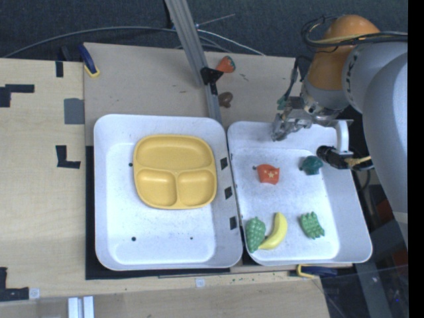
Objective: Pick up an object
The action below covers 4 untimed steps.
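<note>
The right bin (344,240) holds several small toys: a red one (268,173) near its middle, a dark teal one (311,165) by the right wall, a yellow banana (276,231) at the front with a green bumpy piece (255,232) against its left side, and another green piece (311,224) to the right. My gripper (283,130) hangs over the bin's far left corner, well apart from every toy. Nothing shows between its tips, which are small and dark against the white rim.
A yellow three-part plate (175,170) lies in the left bin (112,244). A grey metal pole (189,38) slants up from between the bins at the back, with an orange clip (226,63) beside it. A black cable connector (331,156) overhangs the right bin's far right edge.
</note>
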Each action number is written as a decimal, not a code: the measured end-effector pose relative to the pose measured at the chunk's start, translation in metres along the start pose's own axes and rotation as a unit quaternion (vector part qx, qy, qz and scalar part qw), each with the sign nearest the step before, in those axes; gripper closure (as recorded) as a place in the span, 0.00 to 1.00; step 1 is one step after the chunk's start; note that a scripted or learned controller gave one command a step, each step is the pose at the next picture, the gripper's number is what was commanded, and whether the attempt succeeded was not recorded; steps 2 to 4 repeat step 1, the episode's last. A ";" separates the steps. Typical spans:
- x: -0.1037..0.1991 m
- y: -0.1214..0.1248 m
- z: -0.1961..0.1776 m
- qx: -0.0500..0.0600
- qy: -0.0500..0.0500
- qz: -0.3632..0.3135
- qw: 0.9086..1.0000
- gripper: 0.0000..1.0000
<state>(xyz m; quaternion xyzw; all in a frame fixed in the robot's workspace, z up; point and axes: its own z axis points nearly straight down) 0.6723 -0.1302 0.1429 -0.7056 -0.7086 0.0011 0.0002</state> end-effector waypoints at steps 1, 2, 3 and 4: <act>0.009 0.006 -0.048 -0.003 0.001 0.001 1.000 1.00; 0.009 0.006 -0.048 -0.003 0.001 0.001 1.000 1.00; 0.009 0.006 -0.048 -0.003 0.001 0.001 1.000 1.00; 0.009 0.006 -0.048 -0.003 0.001 0.001 1.000 1.00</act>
